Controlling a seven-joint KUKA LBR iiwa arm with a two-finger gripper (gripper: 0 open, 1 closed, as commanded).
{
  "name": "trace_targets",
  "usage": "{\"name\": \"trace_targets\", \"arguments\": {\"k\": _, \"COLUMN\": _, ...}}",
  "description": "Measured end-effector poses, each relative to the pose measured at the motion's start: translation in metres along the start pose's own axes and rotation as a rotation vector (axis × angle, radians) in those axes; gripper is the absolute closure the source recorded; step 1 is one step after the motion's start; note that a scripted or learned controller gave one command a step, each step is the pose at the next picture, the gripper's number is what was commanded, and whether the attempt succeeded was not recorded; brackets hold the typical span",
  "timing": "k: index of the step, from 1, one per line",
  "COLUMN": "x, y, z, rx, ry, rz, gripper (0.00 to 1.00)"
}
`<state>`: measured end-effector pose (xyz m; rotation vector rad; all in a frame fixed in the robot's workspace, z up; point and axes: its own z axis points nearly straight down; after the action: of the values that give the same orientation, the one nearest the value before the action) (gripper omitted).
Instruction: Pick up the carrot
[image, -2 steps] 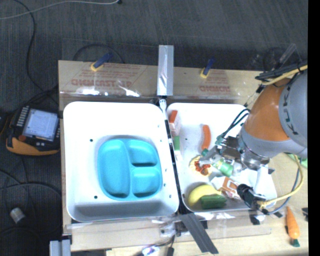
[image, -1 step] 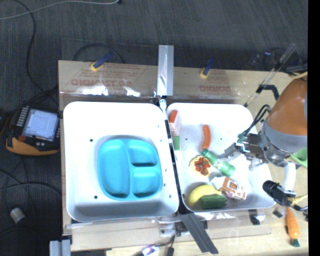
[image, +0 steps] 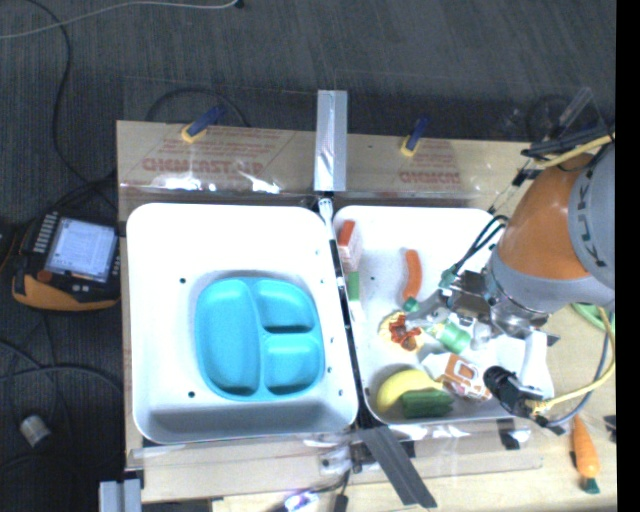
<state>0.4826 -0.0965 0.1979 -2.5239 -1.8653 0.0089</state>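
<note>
**Arm low over the right bin, carrot lying free near its centre**

You are looking down at a slant on two shallow white plastic bins side by side. The left bin (image: 160, 240) holds a light blue plastic tray with three compartments (image: 260, 335). The right bin (image: 380, 225) holds a scatter of small toy foods.

The grey arm with its orange band (image: 545, 235) reaches in from the right and bends down over the right half of the right bin. Its two-finger gripper (image: 452, 322) sits low among the clutter near the bin's middle; you cannot tell from this angle whether it is apart or closed, as the wrist hardware hides it.

The slim orange carrot (image: 411, 275) lies on the bin floor, roughly upright in the view, just left of the gripper and apart from it. Below it lie a small red and orange item (image: 402, 330), a yellow lemon-shaped toy (image: 393, 385) and a dark green block (image: 425, 402) touching the lemon.
</note>
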Motion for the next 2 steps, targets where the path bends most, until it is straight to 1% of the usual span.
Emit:
{"name": "trace_targets", "arguments": {"k": 1, "x": -0.0203, "y": 0.0062, "z": -0.0159, "rx": -0.001, "ry": 0.0, "rz": 0.022, "gripper": 0.0}}
{"name": "trace_targets", "arguments": {"k": 2, "x": -0.0205, "y": 0.0056, "z": -0.0236, "rx": 0.004, "ry": -0.002, "rz": 0.021, "gripper": 1.0}}
